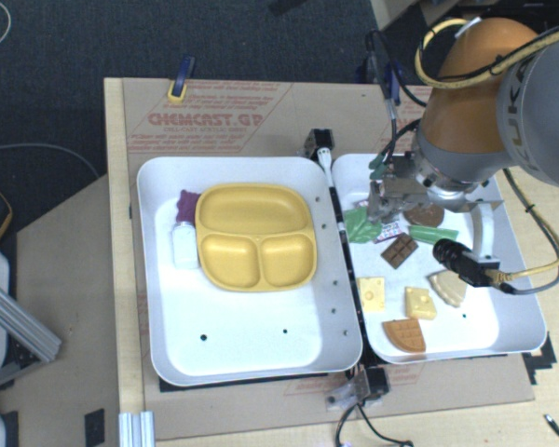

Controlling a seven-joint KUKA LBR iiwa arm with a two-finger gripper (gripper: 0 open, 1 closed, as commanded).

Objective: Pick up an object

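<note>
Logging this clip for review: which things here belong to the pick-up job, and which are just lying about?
Job:
hand, down in the right bin
green piece beside it
chocolate bar
cheese wedges
waffle piece

Lying about:
yellow divided tray in the left bin
purple item
white item

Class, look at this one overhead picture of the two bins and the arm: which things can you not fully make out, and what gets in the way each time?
- Gripper: fingertips blurred against the green piece; grip unclear.
- Purple item in the left bin: partly hidden by the yellow tray.
- White item beside it: blends into the bin, shape unclear.
- Right bin: far part covered by the arm.
- Brown round piece: partly under the wrist.
</note>
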